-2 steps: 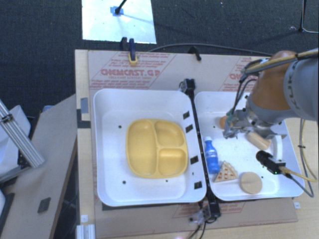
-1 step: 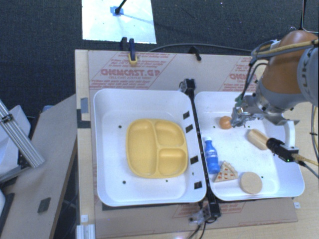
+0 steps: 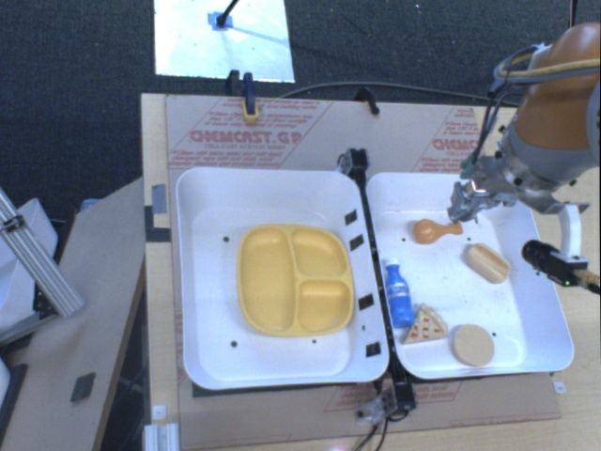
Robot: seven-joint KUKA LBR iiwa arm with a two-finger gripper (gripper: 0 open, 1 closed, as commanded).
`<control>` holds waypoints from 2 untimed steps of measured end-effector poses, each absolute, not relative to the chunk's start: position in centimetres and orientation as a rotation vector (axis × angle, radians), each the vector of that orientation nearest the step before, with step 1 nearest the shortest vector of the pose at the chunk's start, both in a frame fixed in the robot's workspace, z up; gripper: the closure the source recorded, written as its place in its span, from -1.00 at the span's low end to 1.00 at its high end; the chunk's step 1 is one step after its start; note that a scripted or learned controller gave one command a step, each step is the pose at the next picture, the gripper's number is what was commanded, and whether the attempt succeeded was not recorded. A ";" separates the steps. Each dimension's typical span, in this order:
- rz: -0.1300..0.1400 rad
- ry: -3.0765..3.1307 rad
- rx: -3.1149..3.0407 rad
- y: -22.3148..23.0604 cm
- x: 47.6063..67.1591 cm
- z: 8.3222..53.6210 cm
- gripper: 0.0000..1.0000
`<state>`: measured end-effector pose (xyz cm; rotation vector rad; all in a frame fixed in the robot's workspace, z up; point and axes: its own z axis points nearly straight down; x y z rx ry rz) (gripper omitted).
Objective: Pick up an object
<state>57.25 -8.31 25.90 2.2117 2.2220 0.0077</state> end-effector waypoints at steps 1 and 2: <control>0.005 2.231 2.210 -3.0 57.8 26.3 1.00; 0.003 2.232 2.211 2.3 57.5 24.5 1.00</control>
